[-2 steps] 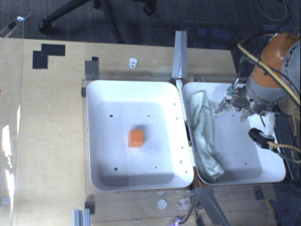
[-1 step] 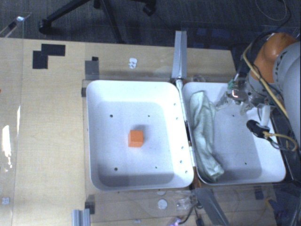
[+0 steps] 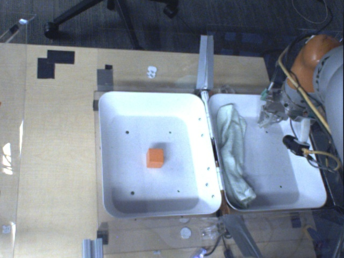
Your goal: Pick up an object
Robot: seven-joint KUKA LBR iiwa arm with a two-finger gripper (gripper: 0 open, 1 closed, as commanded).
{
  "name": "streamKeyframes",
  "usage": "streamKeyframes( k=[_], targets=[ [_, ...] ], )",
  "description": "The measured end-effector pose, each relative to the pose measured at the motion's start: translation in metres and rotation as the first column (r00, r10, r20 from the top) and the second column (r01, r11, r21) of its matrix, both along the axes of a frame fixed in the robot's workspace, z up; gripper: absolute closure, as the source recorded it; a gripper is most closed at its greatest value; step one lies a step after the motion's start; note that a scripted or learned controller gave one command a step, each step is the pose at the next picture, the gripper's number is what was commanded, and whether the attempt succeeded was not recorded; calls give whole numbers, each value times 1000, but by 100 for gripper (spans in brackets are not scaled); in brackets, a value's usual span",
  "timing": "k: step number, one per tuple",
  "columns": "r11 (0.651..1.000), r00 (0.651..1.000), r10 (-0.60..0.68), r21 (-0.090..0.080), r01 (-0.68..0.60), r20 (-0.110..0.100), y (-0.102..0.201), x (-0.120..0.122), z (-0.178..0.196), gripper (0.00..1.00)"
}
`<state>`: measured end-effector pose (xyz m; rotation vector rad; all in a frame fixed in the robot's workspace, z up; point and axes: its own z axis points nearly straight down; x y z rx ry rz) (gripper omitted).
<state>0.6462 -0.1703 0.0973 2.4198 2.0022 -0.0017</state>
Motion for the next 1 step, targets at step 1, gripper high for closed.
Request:
streamKeyframes(
  k=[1],
  targets=[
    [992,992,-126,0,126,1,-5,18,85,100]
  ],
)
